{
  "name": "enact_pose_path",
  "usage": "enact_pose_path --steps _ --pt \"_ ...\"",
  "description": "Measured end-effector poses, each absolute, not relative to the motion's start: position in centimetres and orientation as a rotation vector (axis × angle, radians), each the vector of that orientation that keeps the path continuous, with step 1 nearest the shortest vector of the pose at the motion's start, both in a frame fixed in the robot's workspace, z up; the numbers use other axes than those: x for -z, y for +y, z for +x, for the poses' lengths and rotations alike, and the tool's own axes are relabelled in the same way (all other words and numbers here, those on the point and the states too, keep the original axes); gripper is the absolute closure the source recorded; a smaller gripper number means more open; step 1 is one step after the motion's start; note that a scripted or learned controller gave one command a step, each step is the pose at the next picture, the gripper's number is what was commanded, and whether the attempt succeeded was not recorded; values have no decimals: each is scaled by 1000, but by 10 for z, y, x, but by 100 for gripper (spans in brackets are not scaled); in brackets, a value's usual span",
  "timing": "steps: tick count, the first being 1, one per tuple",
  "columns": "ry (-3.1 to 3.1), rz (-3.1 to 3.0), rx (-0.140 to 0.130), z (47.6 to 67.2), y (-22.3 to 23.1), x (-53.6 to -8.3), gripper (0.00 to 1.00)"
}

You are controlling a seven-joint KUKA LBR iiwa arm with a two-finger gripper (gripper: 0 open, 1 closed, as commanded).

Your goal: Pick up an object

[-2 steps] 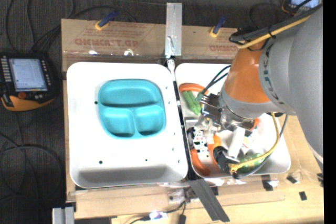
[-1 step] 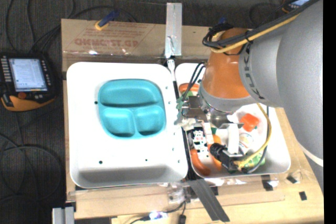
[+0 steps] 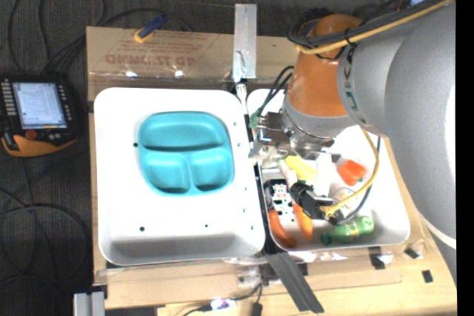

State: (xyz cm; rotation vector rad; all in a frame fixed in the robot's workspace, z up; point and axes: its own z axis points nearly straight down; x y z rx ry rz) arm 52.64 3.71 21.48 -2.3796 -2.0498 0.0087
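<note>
My gripper (image 3: 284,194) hangs low over the left part of the right bin (image 3: 392,222), under the orange-banded wrist (image 3: 320,85). Several small objects lie around it. A yellow piece (image 3: 301,168) sits just to its right and an orange-red piece (image 3: 352,172) lies farther right. A green bottle (image 3: 348,231) lies on its side near the bin's front edge. An orange carrot-like object (image 3: 284,228) lies just in front of the gripper. The arm hides the back of this bin.
The left bin (image 3: 118,233) holds a teal divided tray (image 3: 185,152). A ridge separates the two bins. Cables loop off the wrist over the right bin. A handheld control pad (image 3: 37,111) rests on the floor at far left. Cardboard lies behind the bins.
</note>
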Motion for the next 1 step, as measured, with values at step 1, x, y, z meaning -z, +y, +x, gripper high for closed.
enact_pose_path --steps 1 --pt "-2263 -2183 -7 602 37 -261 100"
